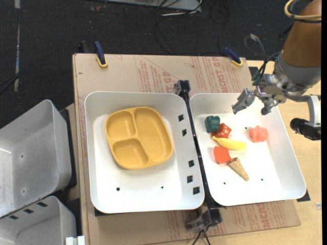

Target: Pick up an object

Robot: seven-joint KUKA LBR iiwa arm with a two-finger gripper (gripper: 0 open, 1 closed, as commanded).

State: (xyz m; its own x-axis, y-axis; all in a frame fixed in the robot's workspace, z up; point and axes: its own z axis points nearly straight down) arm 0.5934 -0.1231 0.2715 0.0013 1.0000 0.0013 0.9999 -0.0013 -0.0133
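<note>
End effector [255,102] hovers open and empty, upper right of frame. Risk: the green toy [212,122], red toy [223,131] and banana [231,144] touch; fingers may snag neighbours.

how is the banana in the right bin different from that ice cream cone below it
The banana is plain yellow, smooth and gently curved, lying nearly crosswise in the right bin. The ice cream cone is tan, straight and tapered, lying on a slant with its point toward the bin's near edge. The banana touches the red item above it; the cone touches the orange block. Both are small toy foods lying flat, with the hand above the bin's far edge.
</note>
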